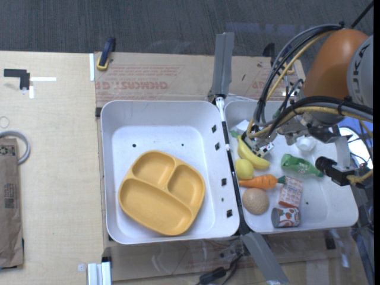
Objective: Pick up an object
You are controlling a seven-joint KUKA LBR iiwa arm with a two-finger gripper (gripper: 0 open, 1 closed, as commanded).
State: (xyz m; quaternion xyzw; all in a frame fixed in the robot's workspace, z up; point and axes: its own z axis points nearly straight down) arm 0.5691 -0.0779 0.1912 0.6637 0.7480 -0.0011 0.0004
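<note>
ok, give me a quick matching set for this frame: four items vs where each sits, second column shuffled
Items:
1. yellow divided plate
2. banana
3. carrot
4. green packet

Places:
A. right bin, lying between the lemon and the brown round fruit
B. left bin, on its floor
C. right bin, right of the carrot, below the arm's cables
D. right bin, by the divider, right under the gripper

Pairs: 1-B, 2-D, 3-A, 4-C
</note>
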